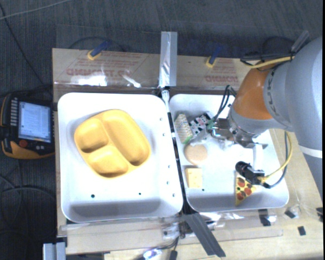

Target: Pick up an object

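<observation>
The gripper (212, 124) sits low in the right bin (276, 196), its finger state not discernible under the wrist. It hangs just beside the clustered small items (197, 124) and the ribbed piece (182, 128); the round biscuit (196, 154), square cracker (193, 177) and pizza slice (241, 188) lie nearby. Risk: crowding at the divider could cause a glancing or double grasp. The yellow tray (111, 142) occupies the left bin (70, 199).
</observation>
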Available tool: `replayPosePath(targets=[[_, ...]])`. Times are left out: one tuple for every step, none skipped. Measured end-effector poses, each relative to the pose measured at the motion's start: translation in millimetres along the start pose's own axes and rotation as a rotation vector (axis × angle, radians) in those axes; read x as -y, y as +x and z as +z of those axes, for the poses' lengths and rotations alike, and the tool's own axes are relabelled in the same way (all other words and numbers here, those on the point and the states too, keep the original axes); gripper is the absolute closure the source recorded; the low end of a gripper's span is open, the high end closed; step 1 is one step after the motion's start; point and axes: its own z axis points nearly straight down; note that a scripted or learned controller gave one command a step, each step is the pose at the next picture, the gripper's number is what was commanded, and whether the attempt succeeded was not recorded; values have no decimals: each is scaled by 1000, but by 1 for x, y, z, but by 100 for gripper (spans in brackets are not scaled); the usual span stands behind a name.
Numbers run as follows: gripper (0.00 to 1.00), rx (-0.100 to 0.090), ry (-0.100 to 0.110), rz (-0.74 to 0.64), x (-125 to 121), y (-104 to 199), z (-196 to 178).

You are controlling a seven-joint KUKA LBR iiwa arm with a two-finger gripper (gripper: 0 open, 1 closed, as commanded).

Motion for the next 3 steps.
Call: replayPosePath(targets=[[0, 5, 19, 281, -2, -73, -123], [0, 2, 22, 264, 31, 5, -68], [0, 1, 20, 247, 27, 66, -84]])
